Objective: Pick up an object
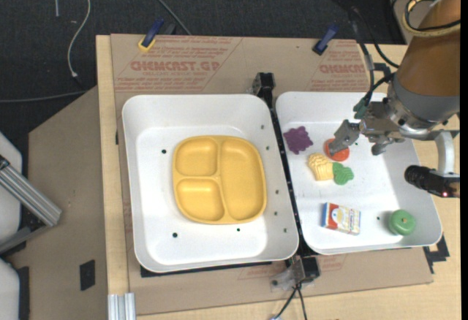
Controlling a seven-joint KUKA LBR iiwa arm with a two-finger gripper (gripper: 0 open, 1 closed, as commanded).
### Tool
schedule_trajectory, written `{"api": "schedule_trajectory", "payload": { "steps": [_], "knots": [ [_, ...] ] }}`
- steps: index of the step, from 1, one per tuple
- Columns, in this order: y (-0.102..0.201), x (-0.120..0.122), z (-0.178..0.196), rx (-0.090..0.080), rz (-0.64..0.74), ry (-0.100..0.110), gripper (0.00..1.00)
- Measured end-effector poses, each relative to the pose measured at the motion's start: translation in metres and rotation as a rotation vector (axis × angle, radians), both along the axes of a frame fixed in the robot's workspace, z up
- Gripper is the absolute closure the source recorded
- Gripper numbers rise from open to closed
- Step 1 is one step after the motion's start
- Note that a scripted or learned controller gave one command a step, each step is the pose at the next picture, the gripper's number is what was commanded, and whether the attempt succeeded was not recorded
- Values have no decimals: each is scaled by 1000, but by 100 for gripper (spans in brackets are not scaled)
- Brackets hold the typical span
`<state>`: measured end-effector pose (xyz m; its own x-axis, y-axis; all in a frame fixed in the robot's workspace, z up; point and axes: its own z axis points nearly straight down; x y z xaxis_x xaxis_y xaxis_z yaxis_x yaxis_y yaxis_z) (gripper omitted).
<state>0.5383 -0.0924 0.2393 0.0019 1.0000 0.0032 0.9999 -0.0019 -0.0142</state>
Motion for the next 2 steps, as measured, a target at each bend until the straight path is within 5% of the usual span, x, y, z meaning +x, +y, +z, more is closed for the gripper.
{"api": "schedule_trajectory", "payload": {
  "steps": [1,2],
  "knots": [
    [0,2,6,-1,2,-12,0],
    [-6,8,-42,-1,1,-6,0]
  ]
}}
